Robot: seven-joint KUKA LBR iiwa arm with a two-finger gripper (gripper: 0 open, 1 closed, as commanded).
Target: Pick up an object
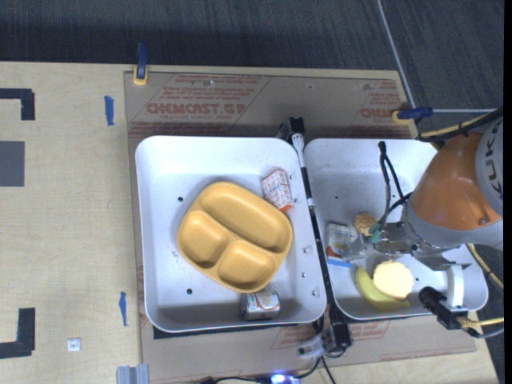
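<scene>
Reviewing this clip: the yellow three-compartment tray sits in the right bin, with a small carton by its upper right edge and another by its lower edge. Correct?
Not quite. The camera view shows the yellow three-compartment tray in the left bin, not the right one. The rest holds: one small carton lies by its upper right edge and another by its lower edge.

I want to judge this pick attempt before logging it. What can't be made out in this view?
- Gripper: the grey and orange arm covers it, so its state is unclear.
- Small clear packet in the right white bin: too blurred to identify.
- Small carton below the yellow compartment tray: partly tucked under the tray; label unreadable.
</scene>
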